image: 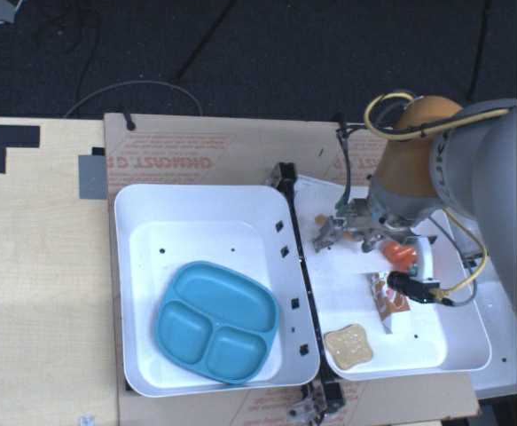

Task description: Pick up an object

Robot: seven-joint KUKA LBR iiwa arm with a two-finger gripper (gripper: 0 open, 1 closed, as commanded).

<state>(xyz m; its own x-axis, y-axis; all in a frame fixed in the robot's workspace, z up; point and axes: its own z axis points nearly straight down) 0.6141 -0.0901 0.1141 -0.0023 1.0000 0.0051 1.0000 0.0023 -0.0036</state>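
Two snacks (387, 296) below jaws (351, 232)

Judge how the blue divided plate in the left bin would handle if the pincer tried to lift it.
The blue divided plate looks like rigid moulded plastic, so probably stiff and light for its size. It lies flat on the left bin floor, so its low rim likely offers little to pinch. Its glossy surface may be slippery. Rolling or tipping seems unlikely.

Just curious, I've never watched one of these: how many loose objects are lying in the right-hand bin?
3: an orange piece beside the pincer, a brown packet mid-bin, a toast slice at the near edge. The arm may hide more.
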